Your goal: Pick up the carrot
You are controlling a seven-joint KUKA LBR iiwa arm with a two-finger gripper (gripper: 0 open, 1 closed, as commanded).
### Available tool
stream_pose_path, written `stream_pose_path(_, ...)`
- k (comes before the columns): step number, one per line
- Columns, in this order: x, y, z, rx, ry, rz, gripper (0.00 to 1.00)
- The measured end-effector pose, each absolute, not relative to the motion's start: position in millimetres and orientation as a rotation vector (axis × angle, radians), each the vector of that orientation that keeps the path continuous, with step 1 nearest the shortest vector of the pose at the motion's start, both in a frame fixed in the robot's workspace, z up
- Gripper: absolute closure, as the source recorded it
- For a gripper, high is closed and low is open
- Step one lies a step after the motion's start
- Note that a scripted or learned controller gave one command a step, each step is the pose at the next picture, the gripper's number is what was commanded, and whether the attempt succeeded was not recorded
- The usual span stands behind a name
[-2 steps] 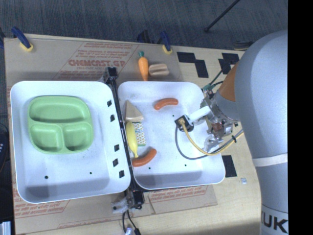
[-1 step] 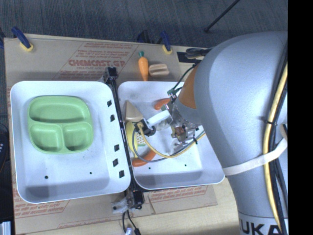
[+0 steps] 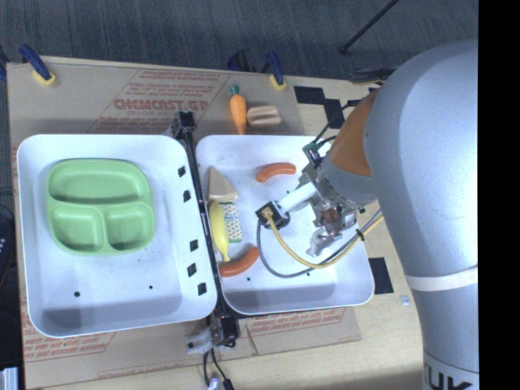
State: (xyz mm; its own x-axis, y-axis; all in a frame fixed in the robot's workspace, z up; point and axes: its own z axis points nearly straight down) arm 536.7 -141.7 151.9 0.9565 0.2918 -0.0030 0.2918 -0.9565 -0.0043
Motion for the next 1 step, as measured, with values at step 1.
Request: stream_pose_path(1,493.7,-97.2,90.8,-3.115,-0.372,0.009,0.00)
